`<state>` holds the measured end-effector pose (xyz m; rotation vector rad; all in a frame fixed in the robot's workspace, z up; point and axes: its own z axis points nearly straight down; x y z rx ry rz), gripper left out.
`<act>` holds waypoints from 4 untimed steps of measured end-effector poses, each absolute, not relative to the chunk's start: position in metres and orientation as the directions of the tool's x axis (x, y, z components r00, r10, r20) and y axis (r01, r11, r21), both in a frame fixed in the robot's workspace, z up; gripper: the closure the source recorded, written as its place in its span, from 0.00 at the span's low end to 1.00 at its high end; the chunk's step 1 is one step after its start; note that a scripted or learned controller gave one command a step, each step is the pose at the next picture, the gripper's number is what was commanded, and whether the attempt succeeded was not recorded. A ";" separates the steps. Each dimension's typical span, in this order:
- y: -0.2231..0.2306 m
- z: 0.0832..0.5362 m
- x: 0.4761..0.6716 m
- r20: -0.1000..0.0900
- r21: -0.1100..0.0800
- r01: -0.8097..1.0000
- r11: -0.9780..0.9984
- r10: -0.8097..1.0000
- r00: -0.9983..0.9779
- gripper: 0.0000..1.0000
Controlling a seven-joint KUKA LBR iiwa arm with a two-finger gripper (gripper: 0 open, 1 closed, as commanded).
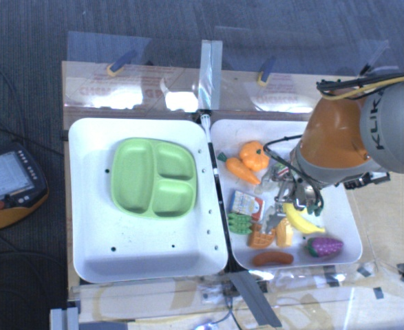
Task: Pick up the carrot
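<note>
Orange and tapered, the carrot [243, 170] lies in the right bin [339, 205], near that bin's left wall and toward its far edge, with its green top pointing at the divider between the two bins. Just beside it, toward the far edge, sits a small orange pumpkin-like toy [254, 155], touching or nearly touching the carrot's thick end.

The grey arm with its orange band [332, 136] reaches over the right bin from the right side of the surface. The claw [292, 199] hangs over the middle of the bin, to the right of the carrot and apart from it. Cables and linkage crowd the tip, so whether its fingers are spread or closed cannot be told, and nothing is plainly seen between them.

Below the claw, toward the bin's near edge, lies a cluster of toy food: a small printed packet [246, 203], a green piece [239, 223], an orange-brown waffle-like piece [260, 238], a yellow banana [302, 221], a purple bunch of grapes [325, 246] near the near right corner, and a brown sausage [272, 258] along the near wall.

The left bin [91, 239] holds a green divided plate [153, 177], lying flat around its middle. A handheld control pendant [10, 181] rests on the floor to the left of the surface.
</note>
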<state>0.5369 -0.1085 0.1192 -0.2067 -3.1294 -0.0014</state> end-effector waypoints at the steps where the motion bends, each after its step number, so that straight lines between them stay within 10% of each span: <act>1: -0.093 0.091 0.590 -0.016 0.002 0.174 0.985 0.174 -0.985 0.00; 2: -0.094 0.091 0.634 0.014 -0.001 0.316 0.949 0.316 -0.949 0.00; 3: -0.098 0.091 0.574 -0.015 0.007 0.440 0.898 0.440 -0.898 0.00; 4: -0.097 0.100 0.576 -0.017 0.006 0.437 0.900 0.437 -0.899 1.00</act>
